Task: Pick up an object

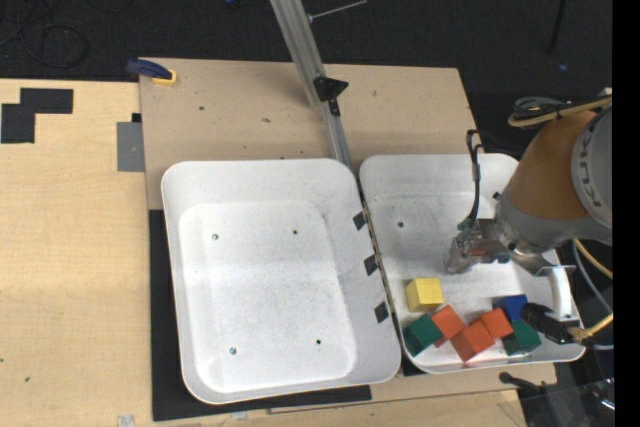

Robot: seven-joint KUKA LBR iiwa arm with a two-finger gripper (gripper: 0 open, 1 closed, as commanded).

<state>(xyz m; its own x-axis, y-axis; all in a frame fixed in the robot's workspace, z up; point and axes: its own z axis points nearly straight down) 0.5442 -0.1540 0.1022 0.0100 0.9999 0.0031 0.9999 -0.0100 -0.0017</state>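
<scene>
Nearest edge of the right bin (420, 177) is where all the blocks sit: a green block (422, 332) at the near left corner, orange blocks (462, 330) beside it, another green one (522, 338) and a blue block (513, 306) toward the near right corner. A yellow block (424, 292) sits just behind, closer to the left wall. Further back, the gripper (461, 255) is down over bare floor near the bin's middle, a bit right of the yellow block. Can't tell how far open its fingers are, nothing visibly held. The left bin (200, 180) lies alongside.
</scene>
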